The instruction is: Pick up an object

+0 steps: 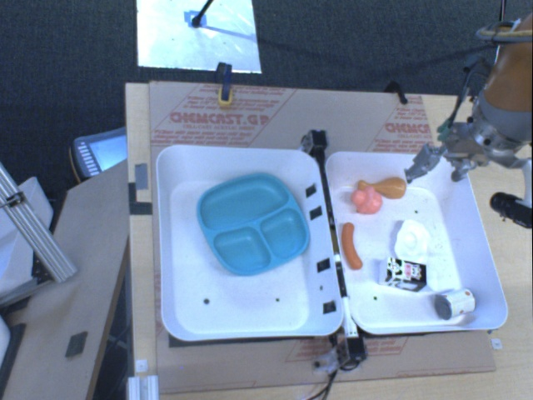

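Note:
The right bin [481, 223] holds a pink and tan chicken drumstick toy [375, 193], an orange sausage [351, 246], a white crumpled object [413, 240], a black-and-white carton [406, 273] and a grey and white cylinder [454, 303]. My gripper [440, 163] hovers above the bin's far right corner, right of the drumstick, its two fingers spread open with nothing between them.
The left bin [175, 215] bears a blue divided plate [252, 222]. Black clips [326, 240] run along the seam between the bins. A yellow clamp [225, 86] stands at the bench's far edge. A metal sheet [198, 23] lies beyond.

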Controlling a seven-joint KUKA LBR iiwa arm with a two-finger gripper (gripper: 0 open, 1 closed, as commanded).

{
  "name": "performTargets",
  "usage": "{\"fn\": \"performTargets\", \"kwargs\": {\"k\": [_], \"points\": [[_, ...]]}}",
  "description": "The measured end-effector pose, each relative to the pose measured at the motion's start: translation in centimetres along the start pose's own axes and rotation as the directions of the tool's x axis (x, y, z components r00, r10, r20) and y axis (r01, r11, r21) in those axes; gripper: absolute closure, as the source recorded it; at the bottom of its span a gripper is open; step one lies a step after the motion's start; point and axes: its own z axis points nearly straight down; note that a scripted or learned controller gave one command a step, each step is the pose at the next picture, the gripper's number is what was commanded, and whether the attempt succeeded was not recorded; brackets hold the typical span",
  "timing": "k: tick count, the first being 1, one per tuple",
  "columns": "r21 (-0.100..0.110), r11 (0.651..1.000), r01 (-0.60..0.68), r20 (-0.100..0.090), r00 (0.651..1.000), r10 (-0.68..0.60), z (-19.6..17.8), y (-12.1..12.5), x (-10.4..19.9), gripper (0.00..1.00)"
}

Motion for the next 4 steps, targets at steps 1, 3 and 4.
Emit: {"fn": "performTargets", "kwargs": {"k": [1, 3, 4], "points": [[-0.012, 1.0, 0.002, 0.002, 1.0, -0.002, -0.8, 0.2, 0.0, 0.0], [-0.009, 1.0, 0.001, 0.001, 1.0, -0.001, 11.4, -0.3, 0.6, 0.0], [-0.009, 1.0, 0.0, 0.001, 1.0, 0.0, 15.9, -0.2, 0.6, 0.0]]}}
